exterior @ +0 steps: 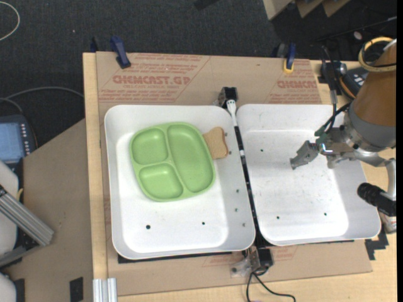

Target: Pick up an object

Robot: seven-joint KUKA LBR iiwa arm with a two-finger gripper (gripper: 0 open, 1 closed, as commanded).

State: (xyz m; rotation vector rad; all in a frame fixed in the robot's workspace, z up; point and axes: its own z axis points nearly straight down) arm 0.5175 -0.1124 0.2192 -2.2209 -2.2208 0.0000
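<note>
hand [301, 158] over right bin [296, 225] | green plate [172, 161], brown piece [216, 143] in left bin [182, 231]

The green plate [172, 162] hides part of the tan piece [217, 143]; the arm [378, 99] is cut off at right.

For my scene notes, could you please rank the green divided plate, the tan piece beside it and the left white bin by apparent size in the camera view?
1. left white bin, clearly largest.
2. green divided plate, lying inside that bin.
3. tan piece, smallest, partly tucked under the plate's right edge, so some of it may be hidden.

The arm [376, 109] reaches leftward, its gripper [301, 158] angled down.
</note>
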